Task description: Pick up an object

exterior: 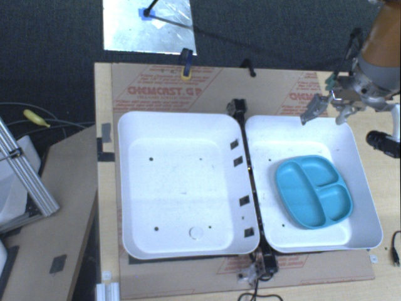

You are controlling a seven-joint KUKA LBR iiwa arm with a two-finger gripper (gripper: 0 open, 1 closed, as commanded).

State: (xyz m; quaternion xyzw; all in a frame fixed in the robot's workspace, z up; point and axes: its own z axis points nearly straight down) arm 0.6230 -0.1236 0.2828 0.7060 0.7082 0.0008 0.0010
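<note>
Over the far edge of the right bin [362,168] we see the tool [326,113], hanging from the grey arm [379,49] with its orange band, which enters from the right. Its two fingers [311,113] stand apart, and nothing sits between them. We find the task's thing, a blue divided plate [312,191], lying flat on the floor of the right bin, toward its near right part, well apart from the tool. We count three compartments in it. Left of it, the left bin [182,184] lies touching the right bin along a middle seam. Both bins rest on the tabletop [169,89], a brown board with red lettering.
</note>
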